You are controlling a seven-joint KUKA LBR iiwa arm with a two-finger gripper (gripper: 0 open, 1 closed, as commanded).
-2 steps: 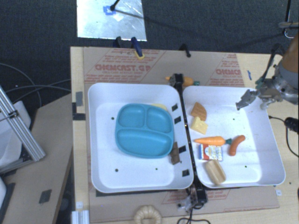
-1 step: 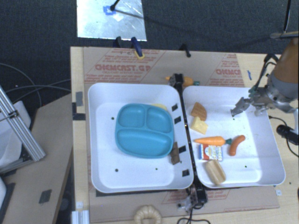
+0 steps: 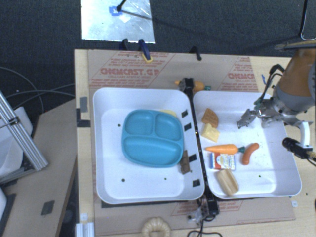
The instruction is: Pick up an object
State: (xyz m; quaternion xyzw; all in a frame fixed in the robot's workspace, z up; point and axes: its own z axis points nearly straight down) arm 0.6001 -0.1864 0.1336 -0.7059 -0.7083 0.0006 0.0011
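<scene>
The arm is reaching in from the right, its orange band cut off by the frame edge, and the hand is hanging over the upper part of the right bin. Its fingers are standing spread apart with nothing between them.

Below and to the left of the hand, the pickable things are lying in a loose cluster on the right bin's floor: a brown bread slice, a yellow cheese wedge touching it, a carrot, a sausage, a small carton and a bread roll.

In the left bin a blue divided plate is partly covering something pale yellow at its upper edge; what it is cannot be made out. A small brown piece is sitting just beside the plate's right rim.
</scene>
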